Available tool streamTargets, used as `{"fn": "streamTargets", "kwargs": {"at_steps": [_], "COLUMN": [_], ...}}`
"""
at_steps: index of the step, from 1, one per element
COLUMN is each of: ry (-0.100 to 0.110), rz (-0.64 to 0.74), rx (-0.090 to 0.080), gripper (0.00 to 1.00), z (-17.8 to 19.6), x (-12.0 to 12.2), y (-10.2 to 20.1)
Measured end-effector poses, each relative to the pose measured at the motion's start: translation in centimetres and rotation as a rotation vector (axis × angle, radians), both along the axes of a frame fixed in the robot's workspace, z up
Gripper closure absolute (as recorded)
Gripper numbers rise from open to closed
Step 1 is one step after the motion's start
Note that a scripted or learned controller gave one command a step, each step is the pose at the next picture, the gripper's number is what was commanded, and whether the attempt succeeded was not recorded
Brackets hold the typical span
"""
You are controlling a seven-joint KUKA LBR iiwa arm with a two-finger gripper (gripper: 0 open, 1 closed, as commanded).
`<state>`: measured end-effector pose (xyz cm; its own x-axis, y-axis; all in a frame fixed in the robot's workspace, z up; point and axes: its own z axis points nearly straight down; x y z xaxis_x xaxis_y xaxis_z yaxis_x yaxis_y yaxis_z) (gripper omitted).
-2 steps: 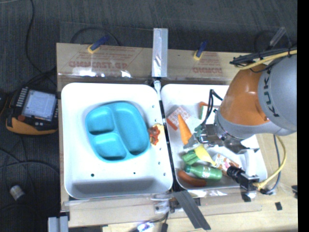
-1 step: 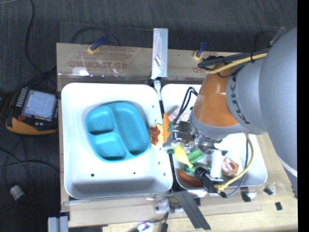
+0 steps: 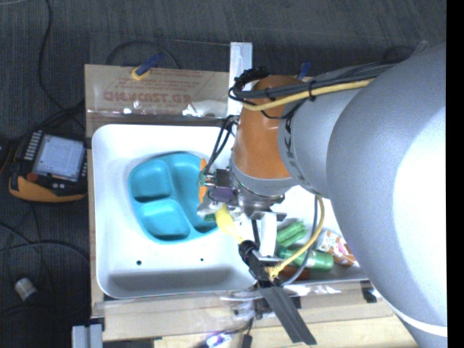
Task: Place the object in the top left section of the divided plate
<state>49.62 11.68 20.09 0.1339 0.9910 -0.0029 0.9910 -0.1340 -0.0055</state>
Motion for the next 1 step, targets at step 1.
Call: {"fn": "streamTargets", "kwargs": {"at_steps": [1], "ry": [0.000], "rz": [-0.113], "rx": [-0.003], "gripper": [1.00], "z": [0.30], "x": [-1.11], "y": [7.10]}}
